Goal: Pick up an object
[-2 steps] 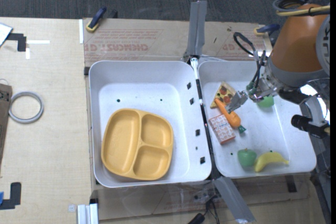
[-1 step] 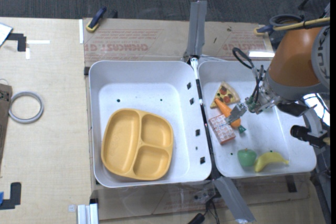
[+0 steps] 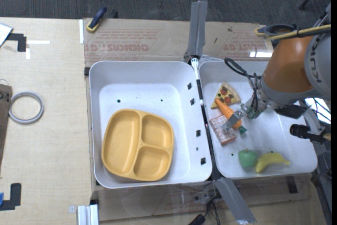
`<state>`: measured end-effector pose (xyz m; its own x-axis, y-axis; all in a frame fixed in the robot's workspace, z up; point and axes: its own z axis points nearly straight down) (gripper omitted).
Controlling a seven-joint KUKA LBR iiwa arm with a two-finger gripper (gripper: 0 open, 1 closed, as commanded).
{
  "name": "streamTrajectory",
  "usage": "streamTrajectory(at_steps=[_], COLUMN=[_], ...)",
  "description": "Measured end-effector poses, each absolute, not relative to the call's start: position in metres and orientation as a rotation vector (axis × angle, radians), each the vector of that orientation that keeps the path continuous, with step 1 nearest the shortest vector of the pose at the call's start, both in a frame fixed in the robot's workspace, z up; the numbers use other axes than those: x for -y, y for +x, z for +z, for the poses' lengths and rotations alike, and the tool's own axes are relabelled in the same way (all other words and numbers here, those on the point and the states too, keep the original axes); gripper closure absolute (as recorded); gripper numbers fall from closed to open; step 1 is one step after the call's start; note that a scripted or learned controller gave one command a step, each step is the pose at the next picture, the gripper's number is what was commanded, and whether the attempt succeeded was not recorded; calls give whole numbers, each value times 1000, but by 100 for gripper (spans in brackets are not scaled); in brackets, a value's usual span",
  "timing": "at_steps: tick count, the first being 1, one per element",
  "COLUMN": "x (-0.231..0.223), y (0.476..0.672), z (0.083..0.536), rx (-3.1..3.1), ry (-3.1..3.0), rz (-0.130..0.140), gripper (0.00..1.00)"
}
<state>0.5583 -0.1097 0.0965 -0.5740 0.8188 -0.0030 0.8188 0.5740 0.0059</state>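
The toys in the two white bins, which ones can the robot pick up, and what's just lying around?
For the job:
robot's hand
orange toy carrot
toy pizza slice
small red box
green toy apple
yellow toy banana

Just lying about:
yellow divided plastic plate
grey tape roll
blue-and-yellow clamp

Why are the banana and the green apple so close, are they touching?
Touching. In the camera view the banana leans right against the green apple at the near edge of the right bin, with no white showing between them.
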Motion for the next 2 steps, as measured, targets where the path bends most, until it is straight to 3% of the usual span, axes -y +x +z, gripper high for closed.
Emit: streamTrajectory(at_steps=[1, 2], x=[130, 130], y=[552, 554], z=[97, 108], rx=[-2920, -2912], ry=[1131, 1134], rz=[7, 9], gripper=[0, 100])
